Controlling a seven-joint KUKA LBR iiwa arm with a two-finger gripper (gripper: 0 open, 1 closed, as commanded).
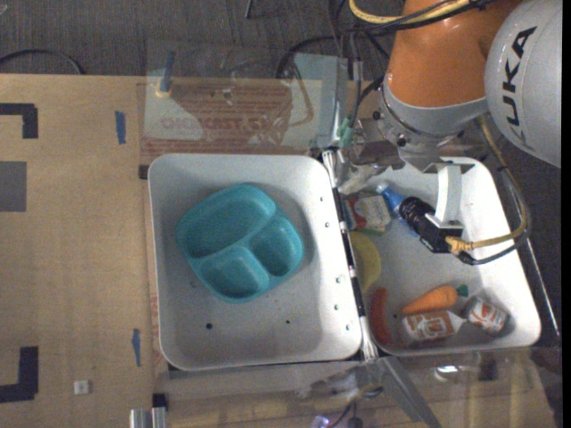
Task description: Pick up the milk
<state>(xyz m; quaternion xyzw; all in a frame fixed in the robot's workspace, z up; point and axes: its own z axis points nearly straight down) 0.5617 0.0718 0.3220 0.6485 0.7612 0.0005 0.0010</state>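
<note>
The milk (pixel 367 212) looks like a small white carton with red and green print, lying at the top left of the right bin (pixel 513 239), close to the divider between the bins. My gripper (pixel 364 169) hangs directly over the carton's upper end, under the grey wrist and the orange band. The wrist hides much of the gripper, and I cannot tell whether it touches the carton. A blue object (pixel 393 201) lies against the carton's right side.
The right bin also holds a yellow piece (pixel 366 259), a red sausage (pixel 379 316), a carrot (pixel 431 299), a ketchup bottle (pixel 431 327) and a small can (pixel 487 313). A teal divided plate (pixel 238 241) sits in the left bin (pixel 178 319). A black fitting (pixel 426 224) with a yellow cable hangs over the right bin.
</note>
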